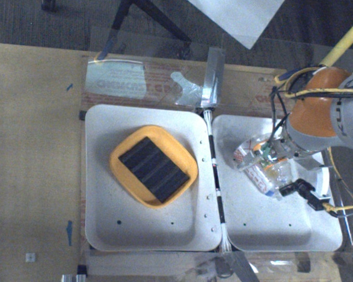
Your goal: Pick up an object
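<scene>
A rounded yellow-orange plastic block with a dark ribbed panel on top [153, 166] lies flat near the middle of the left shallow white bin [99, 216]. Its long side runs on a slant, from the upper left down to the lower right, and the dark stripes run along that same line. The right shallow white bin [266, 234] sits just beside the left one, and their edges meet in the middle of the bench. The grey arm with the orange band [317, 111] reaches in from the right and hangs over the top part of the right bin. The gripper [264, 160] is below the band, and it looks clear and shiny, with bits of red and green inside. It is low over the white floor of that bin. You cannot tell how far apart its jaws are, or if they have hold of anything. The yellow-orange block is well apart from the gripper, in the other bin.
</scene>
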`<state>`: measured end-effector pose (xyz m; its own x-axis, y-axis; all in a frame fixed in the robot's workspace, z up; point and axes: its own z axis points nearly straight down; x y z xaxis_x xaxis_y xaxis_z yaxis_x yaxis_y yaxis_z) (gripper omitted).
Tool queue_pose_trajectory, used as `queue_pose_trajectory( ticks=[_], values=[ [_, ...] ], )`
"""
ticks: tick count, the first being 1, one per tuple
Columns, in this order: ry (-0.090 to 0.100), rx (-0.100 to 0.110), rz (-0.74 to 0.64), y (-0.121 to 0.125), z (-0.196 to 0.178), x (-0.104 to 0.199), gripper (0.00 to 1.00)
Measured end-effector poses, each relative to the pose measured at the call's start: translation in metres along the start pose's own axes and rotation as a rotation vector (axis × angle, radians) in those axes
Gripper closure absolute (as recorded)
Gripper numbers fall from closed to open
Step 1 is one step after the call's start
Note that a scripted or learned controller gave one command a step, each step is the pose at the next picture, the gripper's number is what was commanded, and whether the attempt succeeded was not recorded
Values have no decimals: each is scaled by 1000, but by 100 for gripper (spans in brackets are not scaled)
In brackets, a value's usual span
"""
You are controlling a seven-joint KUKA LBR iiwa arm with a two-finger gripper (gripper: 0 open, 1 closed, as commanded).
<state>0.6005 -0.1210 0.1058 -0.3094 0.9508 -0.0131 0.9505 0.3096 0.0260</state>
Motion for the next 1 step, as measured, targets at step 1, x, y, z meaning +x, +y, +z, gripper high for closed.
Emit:
queue_pose_trajectory(
  ticks=[1],
  values=[
    [13, 20, -244, 39, -79, 16, 100]
  ],
)
